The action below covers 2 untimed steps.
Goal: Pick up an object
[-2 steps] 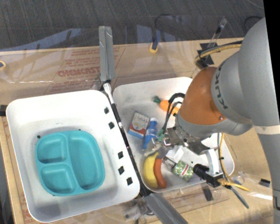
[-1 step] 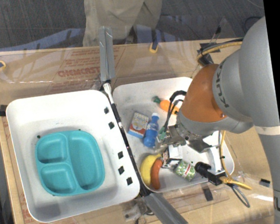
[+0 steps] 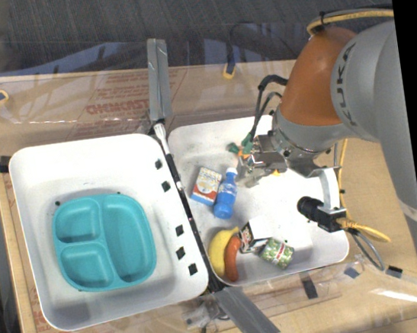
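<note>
Pincer (image 3: 251,165) sits low in the right white bin (image 3: 306,260), can't tell how it's set. Blue plastic bottle (image 3: 226,195) just left of it, yellow banana (image 3: 219,251) further below-left.

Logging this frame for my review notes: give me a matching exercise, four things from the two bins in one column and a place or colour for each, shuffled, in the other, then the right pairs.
Things:
1. divided tray
2. blue bottle
3. banana
4. small carton

Descriptions:
A. yellow, at the right bin's near edge
B. teal, lying in the left bin
C. white with red and blue print, close to the wall between the bins
D. white-capped, lying mid right bin, left of the end effector

Pairs: 1-B, 2-D, 3-A, 4-C
</note>
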Tool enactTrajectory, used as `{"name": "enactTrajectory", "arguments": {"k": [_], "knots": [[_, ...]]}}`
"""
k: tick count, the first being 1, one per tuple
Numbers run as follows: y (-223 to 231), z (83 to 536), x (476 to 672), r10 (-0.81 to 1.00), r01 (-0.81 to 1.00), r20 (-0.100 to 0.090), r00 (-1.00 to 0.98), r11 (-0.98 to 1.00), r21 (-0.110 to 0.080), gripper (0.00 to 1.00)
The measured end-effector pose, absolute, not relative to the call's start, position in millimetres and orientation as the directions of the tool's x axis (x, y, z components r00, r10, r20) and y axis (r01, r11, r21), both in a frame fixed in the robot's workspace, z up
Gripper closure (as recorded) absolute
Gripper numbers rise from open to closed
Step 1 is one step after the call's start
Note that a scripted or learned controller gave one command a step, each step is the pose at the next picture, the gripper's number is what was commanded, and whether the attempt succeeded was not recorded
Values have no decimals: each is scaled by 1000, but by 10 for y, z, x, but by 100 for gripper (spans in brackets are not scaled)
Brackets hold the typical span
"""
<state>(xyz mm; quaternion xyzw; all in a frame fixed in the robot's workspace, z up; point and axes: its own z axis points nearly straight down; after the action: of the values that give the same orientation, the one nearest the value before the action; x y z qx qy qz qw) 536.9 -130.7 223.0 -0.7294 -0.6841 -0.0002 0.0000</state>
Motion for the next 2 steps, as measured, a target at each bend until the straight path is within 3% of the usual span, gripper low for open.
{"name": "enactTrajectory", "arguments": {"k": [1, 2], "knots": [[-1308, 2226, 5367, 998, 998, 1, 64, -64, -1, 0], [-1211, 916, 5442, 998, 998, -8, -56, 56, -2, 0]]}}
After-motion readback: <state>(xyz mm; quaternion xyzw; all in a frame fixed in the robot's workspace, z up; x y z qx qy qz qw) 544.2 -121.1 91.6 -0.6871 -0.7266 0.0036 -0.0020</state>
